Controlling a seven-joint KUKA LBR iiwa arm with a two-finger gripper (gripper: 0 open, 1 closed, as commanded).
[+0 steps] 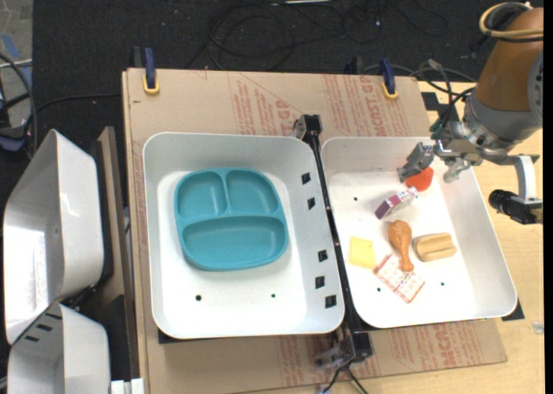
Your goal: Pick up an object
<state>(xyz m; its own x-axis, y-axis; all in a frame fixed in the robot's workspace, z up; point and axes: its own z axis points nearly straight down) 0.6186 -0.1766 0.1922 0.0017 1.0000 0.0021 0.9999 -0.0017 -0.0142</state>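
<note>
The tool (436, 162), fingers spread and holding nothing, hangs over the orange-red toy (420, 179), which sits just below-left.

Teal tray (232, 218), white bins (173, 297), yellow block (362, 251), orange-red obj (420, 179), tan bun (435, 247)

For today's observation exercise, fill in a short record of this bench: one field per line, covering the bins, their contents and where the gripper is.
left bin: holds a teal divided plate
right bin: holds six small items
near gripper: red item, purple-and-white tube
middle: toy chicken drumstick, bread roll, yellow block
front: red-and-white packet
gripper: low over the right bin's far side, beside the red item
held: nothing seen between the fingers
</note>
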